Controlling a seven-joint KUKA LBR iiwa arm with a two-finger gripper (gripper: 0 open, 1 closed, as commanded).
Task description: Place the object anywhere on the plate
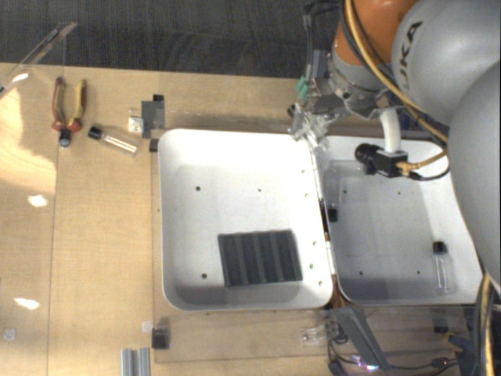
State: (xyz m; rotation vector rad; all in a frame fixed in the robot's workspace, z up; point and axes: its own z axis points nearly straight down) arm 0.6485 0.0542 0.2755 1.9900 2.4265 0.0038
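Dark ribbed plate (pixel 258 258) lies low in the left bin (pixel 180 210). At lower right, in the right bin (pixel 391 233), a clear tube (pixel 444 271) lies lengthwise up-frame (black cap at its upper end). The gripper (pixel 306 127) hovers over the bins' upper junction; I cannot tell its opening. The arm (pixel 462 77) reads "UKA".
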